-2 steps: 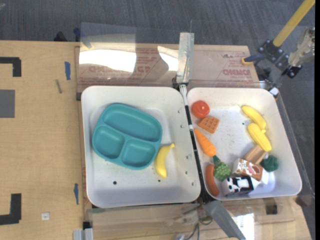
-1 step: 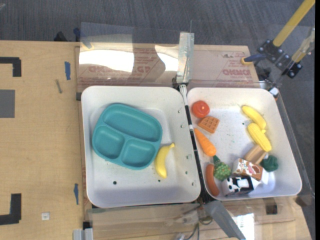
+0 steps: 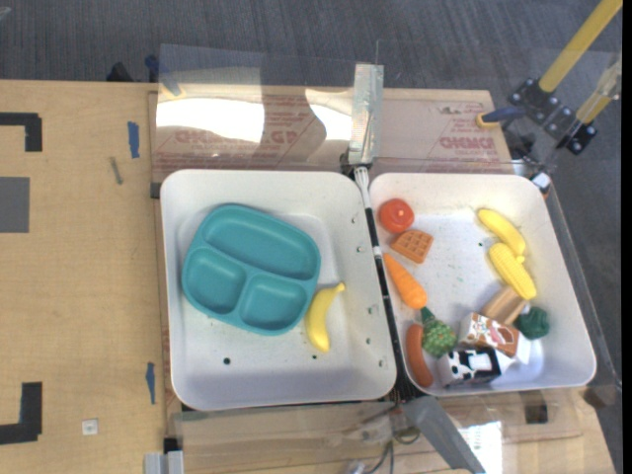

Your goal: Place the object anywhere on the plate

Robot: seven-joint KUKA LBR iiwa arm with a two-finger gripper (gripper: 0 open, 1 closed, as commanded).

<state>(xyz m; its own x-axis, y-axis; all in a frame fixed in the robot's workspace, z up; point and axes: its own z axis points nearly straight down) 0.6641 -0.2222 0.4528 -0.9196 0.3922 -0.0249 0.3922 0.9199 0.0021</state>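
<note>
A teal plate [image 3: 253, 268] with three compartments lies in the left bin [image 3: 259, 371], toward its left and middle, and nothing rests on it. A small yellow banana [image 3: 323, 316] lies on the bin floor just off the plate's lower right rim, with its upper tip touching or nearly touching that rim. The right bin [image 3: 568, 309] holds the other toy foods.
In the right bin lie a red tomato [image 3: 396, 214], a waffle [image 3: 415, 245], a carrot [image 3: 406, 280], a broccoli [image 3: 437, 335], a sausage [image 3: 418, 356], a banana [image 3: 501, 230], a corn cob [image 3: 513, 269], a milk carton [image 3: 483, 350] and a green piece [image 3: 534, 322]. A clear panel [image 3: 366, 112] stands behind the bins.
</note>
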